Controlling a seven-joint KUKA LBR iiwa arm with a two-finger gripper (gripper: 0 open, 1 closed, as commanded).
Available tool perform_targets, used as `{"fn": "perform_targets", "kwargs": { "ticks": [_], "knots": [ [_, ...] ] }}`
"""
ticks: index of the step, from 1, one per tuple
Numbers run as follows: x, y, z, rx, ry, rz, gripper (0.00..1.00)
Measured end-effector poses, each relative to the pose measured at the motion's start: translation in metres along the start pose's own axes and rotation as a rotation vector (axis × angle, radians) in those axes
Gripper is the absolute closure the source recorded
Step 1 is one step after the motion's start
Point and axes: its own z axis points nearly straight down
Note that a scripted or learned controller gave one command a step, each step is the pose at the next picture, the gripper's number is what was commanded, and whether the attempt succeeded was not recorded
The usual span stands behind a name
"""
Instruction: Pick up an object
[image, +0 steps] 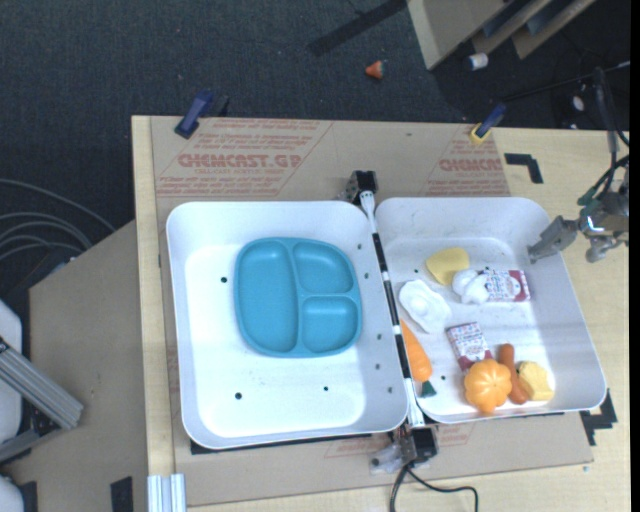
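Food toys piled in the right bin (560, 300), nothing picked yet.

Orange (488, 385), carrot (415, 355), a yellow piece (447, 265) and a red-and-white packet (505, 286) all crowd the near half, probably dumped there as grab targets. The gripper (585, 228) hangs over the bin's far right rim; whether it's open or closed, I can't tell. Left bin (200, 300) has a blue divided plate (297, 296). The cardboard (300, 160) underneath reads something like "CHEMCAST GP".
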Motion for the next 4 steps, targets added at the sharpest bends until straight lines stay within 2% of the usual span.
{"fn": "perform_targets", "kwargs": {
  "ticks": [1, 2, 3, 4],
  "knots": [
    [-0.005, 0.012, 0.159, 0.003, 0.010, -0.005, 0.00],
    [0.010, 0.069, 0.161, -0.001, 0.000, -0.001, 0.00],
    [0.044, 0.039, 0.162, 0.001, 0.001, -0.001, 0.00],
    [0.053, 0.071, 0.161, -0.001, 0.000, -0.001, 0.00]
  ]
}}
